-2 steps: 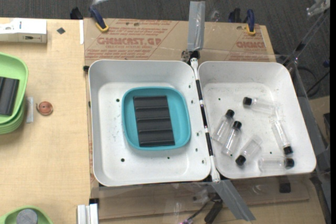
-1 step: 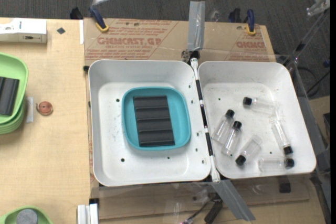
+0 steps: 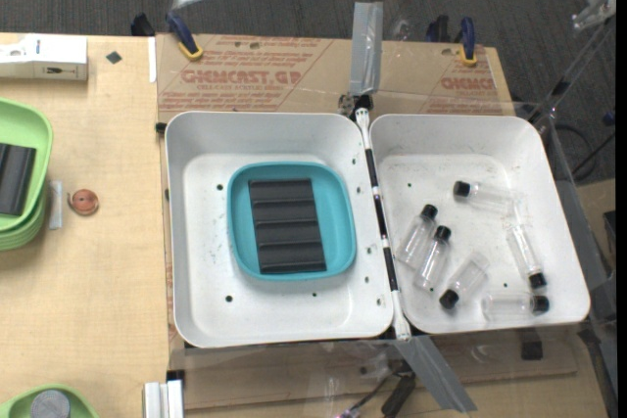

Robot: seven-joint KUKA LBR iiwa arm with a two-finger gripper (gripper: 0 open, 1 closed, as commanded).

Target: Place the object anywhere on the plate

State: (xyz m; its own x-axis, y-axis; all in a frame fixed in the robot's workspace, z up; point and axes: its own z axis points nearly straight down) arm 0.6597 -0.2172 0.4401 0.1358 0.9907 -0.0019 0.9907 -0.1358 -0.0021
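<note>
A teal square plate [image 3: 338, 210] sits in the middle of the left white bin [image 3: 196, 289]. A black ridged rectangular block [image 3: 286, 225] lies on the plate. In the right white bin [image 3: 549, 162] lie several clear vials with black caps, such as one vial [image 3: 432, 255] near the bin's middle, one vial [image 3: 462, 283] lower down and one vial [image 3: 526, 256] at the right.
A cardboard sheet [image 3: 294, 69] clamped with blue-and-yellow clips lies behind the bins. On the wooden bench at left are a green tray [image 3: 29, 137], a small round brown disc [image 3: 84, 202] and a white box [image 3: 44, 57]. A thin metal stand [image 3: 578, 44] rises at right.
</note>
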